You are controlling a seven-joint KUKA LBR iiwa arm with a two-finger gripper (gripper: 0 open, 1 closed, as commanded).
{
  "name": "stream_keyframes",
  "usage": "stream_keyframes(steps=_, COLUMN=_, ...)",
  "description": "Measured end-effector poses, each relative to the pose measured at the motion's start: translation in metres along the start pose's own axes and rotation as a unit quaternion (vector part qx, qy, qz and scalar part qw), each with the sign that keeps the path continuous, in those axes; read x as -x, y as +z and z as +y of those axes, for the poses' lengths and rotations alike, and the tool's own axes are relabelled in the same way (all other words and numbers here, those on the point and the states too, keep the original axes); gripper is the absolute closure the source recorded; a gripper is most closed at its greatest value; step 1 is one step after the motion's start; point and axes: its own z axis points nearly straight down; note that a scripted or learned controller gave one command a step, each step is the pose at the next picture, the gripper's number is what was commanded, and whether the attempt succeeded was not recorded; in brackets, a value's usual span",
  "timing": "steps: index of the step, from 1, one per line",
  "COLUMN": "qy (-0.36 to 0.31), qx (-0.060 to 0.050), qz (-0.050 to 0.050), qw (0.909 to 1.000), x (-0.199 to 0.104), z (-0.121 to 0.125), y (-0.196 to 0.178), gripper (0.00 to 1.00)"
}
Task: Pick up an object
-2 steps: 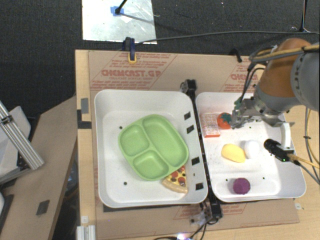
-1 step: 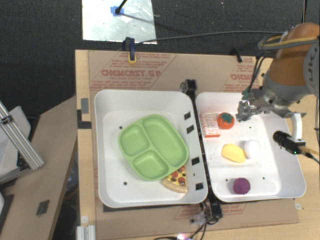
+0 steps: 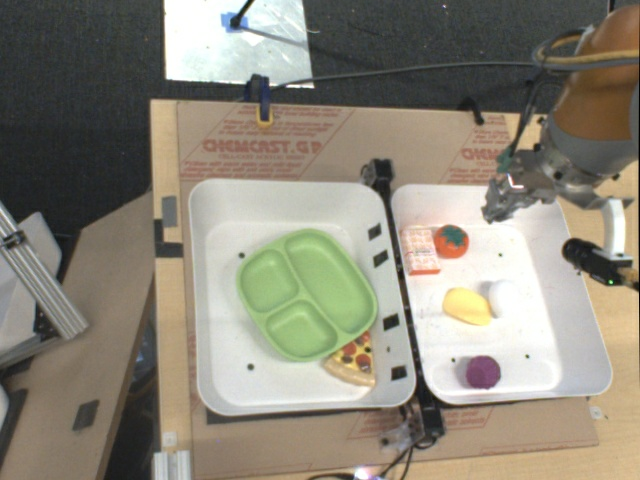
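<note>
- Overhead, you look down at a slant on two shallow white bins set side by side on a brown board, with the left bin (image 3: 215,268) and the right bin (image 3: 560,298) touching along a dark centre divider.
- Your arm (image 3: 595,88), grey with an orange band, reaches in from the upper right, and its gripper (image 3: 500,200) hangs over the far edge of the right bin.
- You cannot tell from this view whether the gripper is wide or narrow; it is dark and small against the bin, and nothing can be made out in its grasp.
- Below and to the left of the gripper lies a red tomato (image 3: 453,240), touching a small red and white box (image 3: 420,251) that sits against the divider.
- Nearer the middle of the right bin you have a yellow lemon (image 3: 467,306) with a small white ball (image 3: 497,293) just beside it on its right.
- Toward the near edge of that bin sits a purple ball (image 3: 483,372), well apart from the others.
- Over in the left bin, a green divided plate (image 3: 305,293) lies tilted, and a pizza slice (image 3: 352,360) pokes out from under its near corner.
- Judged from this, the task is at an early stage: every object rests on a bin floor, and nothing has been lifted.
- What is left for you is the whole pick: lower over one object, close on it, and raise it.
- The tomato looks like the nearest candidate, though the box touching it may crowd the grasp.
</note>
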Motion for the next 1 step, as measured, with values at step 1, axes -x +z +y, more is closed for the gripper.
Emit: stream_keyframes(steps=1, qy=-0.001, qx=-0.002, qz=0.001, qw=1.0, x=-0.0514, z=-0.0091, y=-0.0007, gripper=1.0)
